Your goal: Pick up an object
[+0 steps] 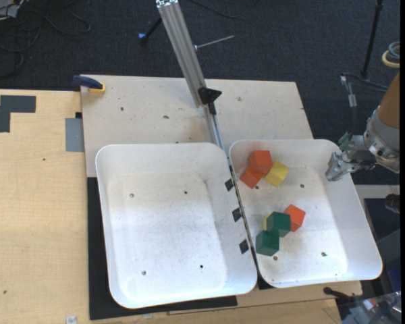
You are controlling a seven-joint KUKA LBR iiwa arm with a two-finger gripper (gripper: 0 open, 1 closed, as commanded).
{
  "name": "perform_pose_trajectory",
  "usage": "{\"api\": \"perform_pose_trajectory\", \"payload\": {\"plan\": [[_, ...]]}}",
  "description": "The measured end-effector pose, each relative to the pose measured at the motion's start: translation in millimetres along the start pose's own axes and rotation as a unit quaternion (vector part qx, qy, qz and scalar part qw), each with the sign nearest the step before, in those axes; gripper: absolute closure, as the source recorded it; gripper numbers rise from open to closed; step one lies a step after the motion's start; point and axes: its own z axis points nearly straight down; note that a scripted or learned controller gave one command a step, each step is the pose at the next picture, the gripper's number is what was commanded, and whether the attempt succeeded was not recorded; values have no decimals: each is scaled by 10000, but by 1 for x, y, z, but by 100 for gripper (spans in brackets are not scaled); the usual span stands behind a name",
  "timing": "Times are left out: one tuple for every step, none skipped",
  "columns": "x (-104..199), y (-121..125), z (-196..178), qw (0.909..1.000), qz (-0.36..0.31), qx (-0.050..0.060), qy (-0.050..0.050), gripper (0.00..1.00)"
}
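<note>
Six coloured blocks (pixel 259 162) in right bin (pixel 351 248); pincer (pixel 337 167) state unclear.

A robotics lab, by every sign. Left of the gripper (pixel 339 166): 2 white bins (pixel 163 275) side by side on a scuffed, drilled wooden bench (pixel 148 110), with a few coloured blocks (pixel 273 223) as test pieces in the nearer one. Beyond the bins, farther from the gripper: a slanted aluminium rail (pixel 183 49) topped with a checkered marker (pixel 167 1). Loose cables (pixel 13 9) and a stand leg (pixel 374 29) across dark carpet behind. Far left: a plywood top (pixel 27 201) with grey inset squares.
</note>
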Motion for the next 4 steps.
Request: {"api": "perform_pose_trajectory", "payload": {"plan": [[-1,1,-35,10000,-34,7,5,100],[43,5,-26,10000,-47,33,22,100],[88,21,-27,10000,-46,24,20,100],[134,36,-30,10000,-45,22,18,100]]}}
